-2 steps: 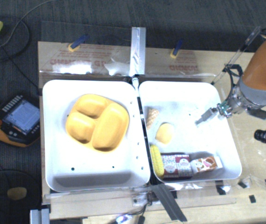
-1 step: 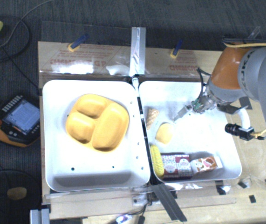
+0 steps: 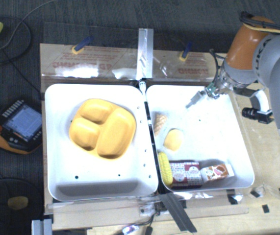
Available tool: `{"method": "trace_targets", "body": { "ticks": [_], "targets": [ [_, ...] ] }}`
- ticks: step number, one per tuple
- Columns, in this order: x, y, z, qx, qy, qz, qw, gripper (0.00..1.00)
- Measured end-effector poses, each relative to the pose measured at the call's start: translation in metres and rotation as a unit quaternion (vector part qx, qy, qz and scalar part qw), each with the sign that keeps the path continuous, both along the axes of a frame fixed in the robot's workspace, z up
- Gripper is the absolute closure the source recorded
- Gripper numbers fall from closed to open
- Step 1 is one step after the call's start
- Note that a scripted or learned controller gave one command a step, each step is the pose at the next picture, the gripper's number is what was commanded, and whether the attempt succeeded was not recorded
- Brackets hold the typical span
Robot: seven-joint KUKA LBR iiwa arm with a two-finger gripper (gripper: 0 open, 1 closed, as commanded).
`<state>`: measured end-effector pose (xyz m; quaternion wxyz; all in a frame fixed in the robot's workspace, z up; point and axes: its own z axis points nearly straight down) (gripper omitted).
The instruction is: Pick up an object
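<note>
The right bin [image 3: 228,131] holds a round yellow lemon-like object [image 3: 173,140], a small waffle-patterned piece [image 3: 159,122] by the divider, a corn cob [image 3: 165,169] and a red-and-white carton [image 3: 198,173] lying along the front wall. A large yellow bread-shaped object [image 3: 102,128] lies in the left bin [image 3: 61,175]. My gripper [image 3: 194,101] hangs over the far part of the right bin, slanting down to the left. It is well apart from every object, and nothing is seen in it.
The grey arm with its orange band [image 3: 245,45] enters at the upper right. A metal divider [image 3: 148,131] separates the bins. A handheld controller [image 3: 17,126] and cables lie on the floor at left. Bare bin floor lies under the gripper.
</note>
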<state>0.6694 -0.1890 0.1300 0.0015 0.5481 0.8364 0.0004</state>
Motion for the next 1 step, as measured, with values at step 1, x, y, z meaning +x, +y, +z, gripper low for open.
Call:
{"method": "trace_targets", "body": {
  "ticks": [1],
  "targets": [
    [-0.0038, 0.0089, -0.0411, -0.0010, 0.009, 0.139, 0.9902, 0.00]
  ]
}}
